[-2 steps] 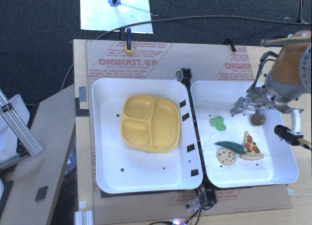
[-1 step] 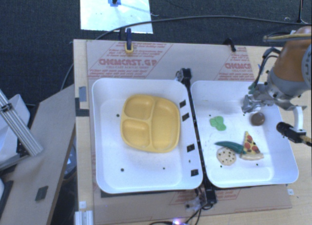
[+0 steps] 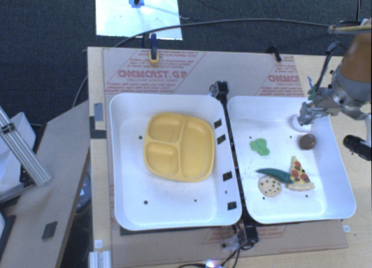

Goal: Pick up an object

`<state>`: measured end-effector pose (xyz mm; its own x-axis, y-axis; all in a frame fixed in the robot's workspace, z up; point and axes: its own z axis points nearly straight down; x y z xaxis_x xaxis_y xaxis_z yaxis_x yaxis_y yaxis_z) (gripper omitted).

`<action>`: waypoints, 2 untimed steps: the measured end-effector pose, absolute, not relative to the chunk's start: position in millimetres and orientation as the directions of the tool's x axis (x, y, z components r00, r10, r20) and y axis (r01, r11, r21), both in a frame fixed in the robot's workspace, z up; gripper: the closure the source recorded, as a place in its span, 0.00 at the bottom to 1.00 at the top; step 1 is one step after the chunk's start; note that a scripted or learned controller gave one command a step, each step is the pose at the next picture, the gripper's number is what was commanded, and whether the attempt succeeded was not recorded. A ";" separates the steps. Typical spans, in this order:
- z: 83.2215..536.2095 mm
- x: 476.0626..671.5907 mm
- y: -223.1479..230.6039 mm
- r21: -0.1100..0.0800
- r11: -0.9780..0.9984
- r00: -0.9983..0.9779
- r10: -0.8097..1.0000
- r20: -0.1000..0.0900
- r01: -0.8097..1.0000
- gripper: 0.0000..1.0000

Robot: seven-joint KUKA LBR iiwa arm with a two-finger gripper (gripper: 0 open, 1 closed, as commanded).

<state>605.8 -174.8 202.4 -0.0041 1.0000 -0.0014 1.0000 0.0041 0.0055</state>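
Two white bins (image 3: pixel 174 101) fill mid-frame; gripper (image 3: pixel 306 115) hovers upper right above a brown ball (image 3: pixel 307 141) (finger state unclear).

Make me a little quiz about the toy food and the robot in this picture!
1. True or false: the yellow plate lies in the left bin.
2. Which is nearest the gripper? A) cookie B) brown ball C) pizza slice
3. Fill in: the green leaf piece lies in the ____ bin.

Key: 1 true; 2 B; 3 right.
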 end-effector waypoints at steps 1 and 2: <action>223.8 607.0 -174.9 0.004 0.005 -0.005 1.000 -0.001 1.000 1.00; 229.1 581.8 -126.3 0.000 0.008 -0.008 1.000 0.001 1.000 1.00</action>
<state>581.8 -126.3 229.1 -0.0082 1.0000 0.0013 1.0000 0.0082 0.0004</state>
